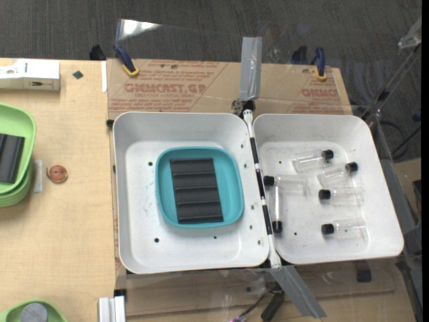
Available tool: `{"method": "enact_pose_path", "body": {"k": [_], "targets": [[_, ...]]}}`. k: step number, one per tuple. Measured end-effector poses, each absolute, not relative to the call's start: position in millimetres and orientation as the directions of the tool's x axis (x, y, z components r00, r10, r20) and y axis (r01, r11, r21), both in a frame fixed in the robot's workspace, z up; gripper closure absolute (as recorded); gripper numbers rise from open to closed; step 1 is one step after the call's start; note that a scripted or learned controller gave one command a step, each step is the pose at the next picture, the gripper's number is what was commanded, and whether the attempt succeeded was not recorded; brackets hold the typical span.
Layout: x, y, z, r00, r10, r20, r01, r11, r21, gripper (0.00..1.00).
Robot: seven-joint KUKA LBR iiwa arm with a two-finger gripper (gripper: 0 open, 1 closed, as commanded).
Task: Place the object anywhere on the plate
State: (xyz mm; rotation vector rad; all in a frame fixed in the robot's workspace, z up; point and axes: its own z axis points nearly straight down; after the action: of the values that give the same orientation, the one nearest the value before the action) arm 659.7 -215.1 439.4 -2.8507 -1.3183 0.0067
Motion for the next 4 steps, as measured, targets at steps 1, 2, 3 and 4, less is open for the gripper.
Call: {"method": "enact_pose_path", "body": {"k": [1, 2, 3, 4], "targets": [[652.2, -214.2, 438.7, 0.715, 0.699, -0.005, 0.699, -0.715, -0.005, 0.0], [654.6, -218.3, 436.8, 0.82, 0.573, -0.004, 0.573, -0.82, -0.002, 0.0], [652.8, -221.0, 439.0, 0.867, 0.498, -0.004, 0.498, -0.867, -0.003, 0.0], [650.7, -222.4, 438.2, 0.922, 0.386, -0.006, 0.386, -0.922, -0.003, 0.0]]}}
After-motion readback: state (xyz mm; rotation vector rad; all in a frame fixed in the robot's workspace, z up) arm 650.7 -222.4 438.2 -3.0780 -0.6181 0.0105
